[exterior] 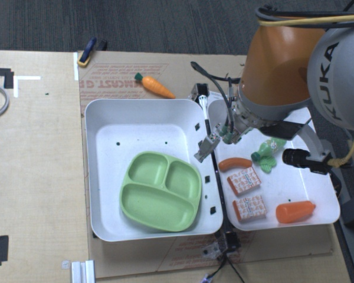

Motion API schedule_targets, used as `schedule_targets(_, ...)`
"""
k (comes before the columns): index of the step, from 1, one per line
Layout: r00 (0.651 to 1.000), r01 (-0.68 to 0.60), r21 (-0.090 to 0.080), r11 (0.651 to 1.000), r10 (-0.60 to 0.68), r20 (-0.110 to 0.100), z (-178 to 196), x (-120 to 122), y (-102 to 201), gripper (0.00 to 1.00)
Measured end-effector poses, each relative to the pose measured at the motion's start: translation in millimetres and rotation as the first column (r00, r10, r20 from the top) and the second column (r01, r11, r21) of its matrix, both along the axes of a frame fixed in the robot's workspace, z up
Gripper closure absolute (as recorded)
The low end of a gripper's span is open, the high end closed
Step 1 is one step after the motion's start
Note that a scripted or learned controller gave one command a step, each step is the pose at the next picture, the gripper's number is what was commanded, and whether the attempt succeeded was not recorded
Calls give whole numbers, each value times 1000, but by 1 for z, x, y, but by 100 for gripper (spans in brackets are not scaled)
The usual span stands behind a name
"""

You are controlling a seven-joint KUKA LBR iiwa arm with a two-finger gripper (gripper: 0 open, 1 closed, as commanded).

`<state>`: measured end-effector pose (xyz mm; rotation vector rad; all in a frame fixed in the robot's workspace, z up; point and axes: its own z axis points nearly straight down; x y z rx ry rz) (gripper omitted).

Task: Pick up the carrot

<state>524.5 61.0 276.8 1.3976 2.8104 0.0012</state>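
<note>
Carrot (155, 86) lies on cardboard just beyond the left bin (100, 158), well apart from the gripper (215, 141), its pincer state unclear; approach not begun, long reach needed.

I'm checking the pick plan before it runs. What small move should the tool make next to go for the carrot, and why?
Probably shift up-view and left. The tool hangs over the divide between the bins, near the sausage, while the carrot lies outside both bins on the cardboard beyond the left bin's far rim. It needs to get above the carrot first.
</note>
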Motion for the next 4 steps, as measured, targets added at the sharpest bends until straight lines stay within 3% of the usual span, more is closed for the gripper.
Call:
schedule_targets(1, 991, -133, 0, 991, 133, -1, -12, 23, 27, 0)
schedule_targets(2, 989, -150, 0, 989, 150, -1, 28, 126, 20, 0)
schedule_targets(3, 967, -255, -1, 967, 255, 0, 23, 127, 85, 0)
schedule_targets(4, 855, -518, -1, 855, 518, -2, -17, 122, 162, 0)
